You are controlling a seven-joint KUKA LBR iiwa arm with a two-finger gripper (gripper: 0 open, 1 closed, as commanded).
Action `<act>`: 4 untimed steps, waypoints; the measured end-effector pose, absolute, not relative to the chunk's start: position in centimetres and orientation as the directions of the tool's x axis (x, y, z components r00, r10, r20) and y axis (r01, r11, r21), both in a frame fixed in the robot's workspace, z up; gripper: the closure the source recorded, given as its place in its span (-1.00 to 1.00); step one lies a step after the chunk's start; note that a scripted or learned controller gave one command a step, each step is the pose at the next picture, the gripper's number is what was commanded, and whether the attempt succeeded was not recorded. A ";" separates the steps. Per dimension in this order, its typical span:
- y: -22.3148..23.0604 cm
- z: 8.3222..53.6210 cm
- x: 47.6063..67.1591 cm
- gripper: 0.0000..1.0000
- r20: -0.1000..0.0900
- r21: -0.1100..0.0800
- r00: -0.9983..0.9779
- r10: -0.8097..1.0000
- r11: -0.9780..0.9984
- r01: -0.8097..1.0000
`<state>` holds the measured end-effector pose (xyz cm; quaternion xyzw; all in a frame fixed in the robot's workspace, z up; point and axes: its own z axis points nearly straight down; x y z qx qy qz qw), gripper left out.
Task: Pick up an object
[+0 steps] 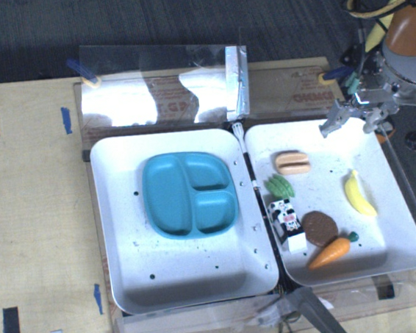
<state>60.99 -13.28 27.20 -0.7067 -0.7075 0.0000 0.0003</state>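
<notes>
We see the blue divided plastic tray (pixel 190 193) alone in the left bin, and rightward of it the silver two-finger gripper (pixel 351 119) (fingers spread, pinching nothing) above the curved yellow toy banana (pixel 358 194).

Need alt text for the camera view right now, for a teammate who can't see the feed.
The gripper hovers over the right bin's far right corner, holding nothing. That bin holds a hot dog, green vegetable, banana, small carton, brown disc and carrot; the left bin holds a blue divided plate.
</notes>
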 end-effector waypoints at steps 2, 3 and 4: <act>-20.4 9.7 56.0 -1.00 0.002 0.006 -0.055 0.999 0.055 0.998; -20.5 10.6 55.9 1.00 0.002 0.005 -0.052 0.999 0.052 0.999; -15.1 21.2 57.1 1.00 0.000 0.010 0.040 0.999 -0.040 0.999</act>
